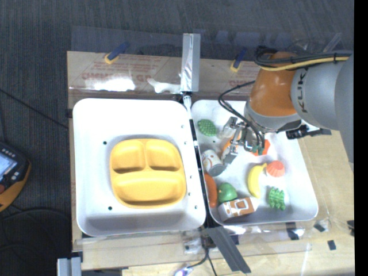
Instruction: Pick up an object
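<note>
The arm reaches in from the right and the gripper [236, 145] hangs low in the right bin [305, 206], above its upper-middle floor. I cannot tell how the fingers stand; cables and wrist hardware blur them.

No object shows between them, so the pick looks not yet made. Candidates lie close: a white cup-like piece [211, 161] just left of the gripper, a green ball [207, 127] above it, a banana [255, 179] and an orange-red fruit [275, 168] to the lower right. A carrot [210, 190], a green pepper [227, 192], a small carton [237, 207] and a spiky green toy [276, 198] crowd the near end. The yellow tray [148, 171] sits in the left bin [92, 211].

To do this well, choose a piece with free space either side, probably the banana, centre over it, span its narrow width, descend fully, then lift straight.
</note>
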